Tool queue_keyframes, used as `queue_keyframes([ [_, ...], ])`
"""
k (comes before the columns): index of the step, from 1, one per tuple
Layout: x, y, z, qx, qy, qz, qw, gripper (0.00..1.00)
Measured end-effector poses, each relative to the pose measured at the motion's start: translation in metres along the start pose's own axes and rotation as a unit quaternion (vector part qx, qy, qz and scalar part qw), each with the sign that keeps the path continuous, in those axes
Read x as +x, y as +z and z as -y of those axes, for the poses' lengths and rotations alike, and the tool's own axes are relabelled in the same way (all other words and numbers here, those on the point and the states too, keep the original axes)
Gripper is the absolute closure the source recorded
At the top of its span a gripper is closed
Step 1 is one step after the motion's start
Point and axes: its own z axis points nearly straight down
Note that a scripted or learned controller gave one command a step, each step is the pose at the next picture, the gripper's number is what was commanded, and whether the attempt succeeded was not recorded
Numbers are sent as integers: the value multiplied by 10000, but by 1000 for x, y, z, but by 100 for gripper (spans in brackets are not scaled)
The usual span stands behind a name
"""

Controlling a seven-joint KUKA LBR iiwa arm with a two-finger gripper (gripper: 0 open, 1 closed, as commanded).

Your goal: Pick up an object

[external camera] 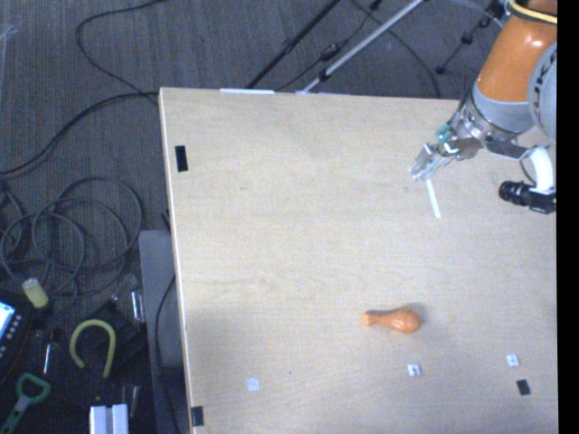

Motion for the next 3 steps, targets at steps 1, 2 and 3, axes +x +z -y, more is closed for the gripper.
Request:
queue_keyframes([
  [1, 46, 71, -12, 12, -43, -4, 10000, 100],
  [2, -7, 12, 2, 9, 1270, 8, 9919, 100],
  [3, -8, 12, 3, 11, 1270, 11, 9919, 0],
])
